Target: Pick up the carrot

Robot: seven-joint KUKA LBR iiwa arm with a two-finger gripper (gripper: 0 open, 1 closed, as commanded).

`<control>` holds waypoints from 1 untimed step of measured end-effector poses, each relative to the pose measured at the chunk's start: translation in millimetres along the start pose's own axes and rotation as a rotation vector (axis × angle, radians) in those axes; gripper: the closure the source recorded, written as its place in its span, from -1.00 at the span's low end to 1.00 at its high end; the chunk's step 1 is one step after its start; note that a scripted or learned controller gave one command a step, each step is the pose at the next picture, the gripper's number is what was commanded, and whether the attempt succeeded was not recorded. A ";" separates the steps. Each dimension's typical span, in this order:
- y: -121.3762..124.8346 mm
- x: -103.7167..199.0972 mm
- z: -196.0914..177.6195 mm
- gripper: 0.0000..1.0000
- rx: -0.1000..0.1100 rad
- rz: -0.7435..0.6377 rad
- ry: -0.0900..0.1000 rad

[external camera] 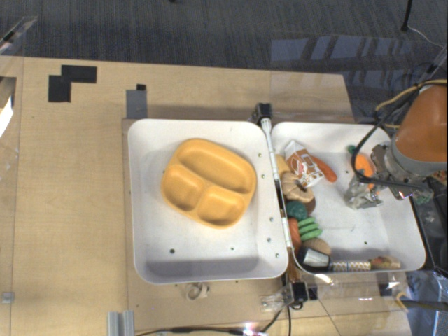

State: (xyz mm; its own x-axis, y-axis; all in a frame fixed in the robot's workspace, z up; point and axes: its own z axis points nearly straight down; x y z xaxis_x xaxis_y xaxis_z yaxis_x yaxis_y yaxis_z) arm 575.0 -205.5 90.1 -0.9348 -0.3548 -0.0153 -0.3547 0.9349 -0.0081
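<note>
Starting at the left: pale wooden tabletop [63, 208], smooth, with black L-shaped markings near its far edge. Left white bin [150, 257], shallow, rounded corners, matte plastic. Within it a yellow divided tray [208, 181], glossy, soft-edged, three compartments, sitting skewed. Bare bin floor all round the tray, widest along the near wall.

Divider rail between the bins, thin and metallic.

Right white bin [402, 236]: clutter packed against its left wall in a column. From far to near: a crumpled white-and-brown packet [302, 165], the carrot [325, 169] lying just beside the packet's right edge, orange, short, tapered, pointing toward the near right; below them a tan rounded piece, a dark green item [299, 210], a ribbed green item [308, 227], then a dark cup-like object [313, 259] at the near-left corner. A thin beaded strip lies along the near wall.

Middle floor of this bin is open.

Gripper [362, 196] low over the right part of the bin, well apart from the carrot. Fingers a metallic blur; cannot tell their spread or whether they hold anything. Small orange shape just above the gripper, unidentified. Orange band of the arm [425, 126] at the right edge.
</note>
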 end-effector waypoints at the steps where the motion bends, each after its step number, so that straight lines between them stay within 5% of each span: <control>1: 45.7 24.7 -1.9 -1.00 0.000 0.031 0.000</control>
State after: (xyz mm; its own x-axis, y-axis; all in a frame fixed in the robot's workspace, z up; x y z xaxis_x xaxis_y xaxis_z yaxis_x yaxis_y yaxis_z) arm 535.7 -171.5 91.2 -0.9453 -0.3259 -0.0156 -0.3258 0.9454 -0.0078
